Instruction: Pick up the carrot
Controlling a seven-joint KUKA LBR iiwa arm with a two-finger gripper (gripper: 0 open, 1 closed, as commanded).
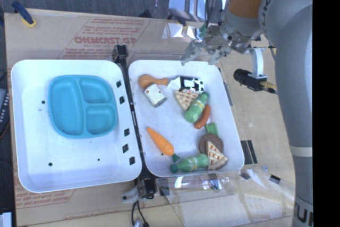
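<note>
the hand (204, 50), fingers apart and empty, hovers at the right bin's (229, 114) upper edge, the carrot (160, 141) lying ungrasped lower centre.

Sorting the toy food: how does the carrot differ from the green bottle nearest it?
The carrot is orange and tapered; the green bottle is green and rounded. The carrot lies diagonally in open floor; the bottle lies nearly level by the front wall. Both rest in the right bin.
</note>
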